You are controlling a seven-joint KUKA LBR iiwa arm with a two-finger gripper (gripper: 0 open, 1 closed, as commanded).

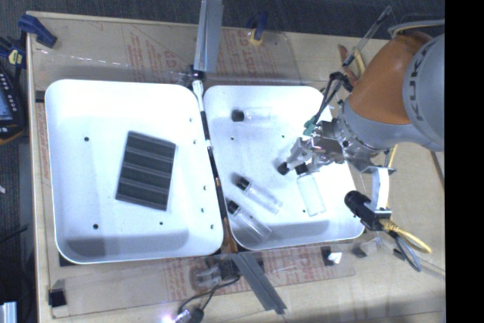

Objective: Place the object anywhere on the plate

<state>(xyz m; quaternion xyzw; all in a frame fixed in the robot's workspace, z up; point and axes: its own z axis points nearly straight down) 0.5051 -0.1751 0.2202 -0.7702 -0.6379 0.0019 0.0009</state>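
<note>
A dark grey ridged plate (146, 170) lies flat in the left bin (68, 106), slightly tilted. The right bin (333, 227) holds several small clear bottles with black caps: one at the back (253, 115), two near the front left (257, 194) (246, 218), and one at the right (310, 193). My gripper (298, 163) hangs low over the right bin, just above and to the left of that right-hand bottle. A black cap (284, 168) shows at the gripper's left side. Whether anything is held cannot be made out.
A metal divider rail (208, 155) runs between the two bins, with a grey bar (209, 30) standing behind it. Clamps and cables (378, 212) sit off the right bin's right edge. Brown bench surface surrounds the bins.
</note>
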